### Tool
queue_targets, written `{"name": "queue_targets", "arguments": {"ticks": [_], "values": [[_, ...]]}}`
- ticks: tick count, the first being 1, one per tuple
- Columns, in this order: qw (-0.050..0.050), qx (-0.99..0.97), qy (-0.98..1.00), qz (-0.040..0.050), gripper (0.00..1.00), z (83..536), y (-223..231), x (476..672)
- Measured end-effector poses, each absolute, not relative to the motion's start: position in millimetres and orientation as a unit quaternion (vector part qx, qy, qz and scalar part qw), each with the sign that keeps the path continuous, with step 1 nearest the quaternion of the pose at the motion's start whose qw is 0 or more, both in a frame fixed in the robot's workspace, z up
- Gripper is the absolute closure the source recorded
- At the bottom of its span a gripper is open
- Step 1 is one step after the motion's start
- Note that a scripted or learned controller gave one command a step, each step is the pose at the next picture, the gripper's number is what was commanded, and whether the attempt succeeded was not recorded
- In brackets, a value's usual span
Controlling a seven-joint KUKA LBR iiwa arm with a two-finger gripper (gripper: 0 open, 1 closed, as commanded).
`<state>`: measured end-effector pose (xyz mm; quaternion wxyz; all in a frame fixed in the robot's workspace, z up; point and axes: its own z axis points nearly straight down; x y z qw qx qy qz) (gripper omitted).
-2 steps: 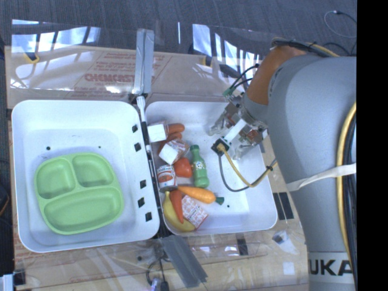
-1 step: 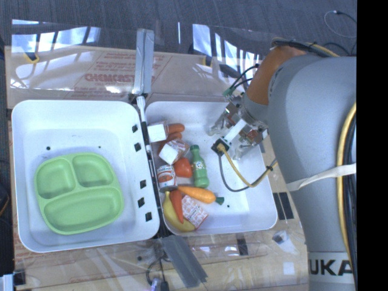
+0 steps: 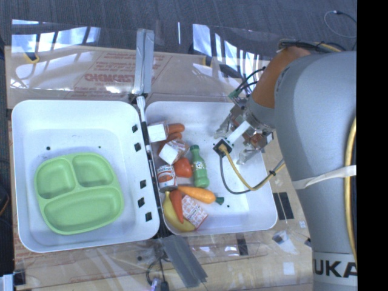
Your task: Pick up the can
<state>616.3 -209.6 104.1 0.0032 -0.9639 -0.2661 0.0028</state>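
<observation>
The can (image 3: 166, 176) is seen lying in the right bin (image 3: 257, 214), close to the divider, pressed in among other things: a green bottle (image 3: 199, 167) just to its right, a carrot (image 3: 197, 193) just below, a white box (image 3: 157, 132) further up. The left bin (image 3: 24, 162) carries a green tray (image 3: 79, 191). The tool (image 3: 237, 143) is held over the right half of the right bin, well apart from the can; whether it is released or clenched cannot be told, and nothing is seen in it. The reach looks not yet begun. For a good pick, the tool should be brought left across the bin, lined up over the can, and lowered carefully so that the bottle and carrot are not nudged or caught instead.
</observation>
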Motion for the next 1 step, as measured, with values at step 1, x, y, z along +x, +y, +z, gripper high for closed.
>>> {"name": "queue_targets", "arguments": {"ticks": [1], "values": [[0.001, -0.964, -0.267, 0.0012, 0.00, 91.9, -208.8, 623.7]]}}
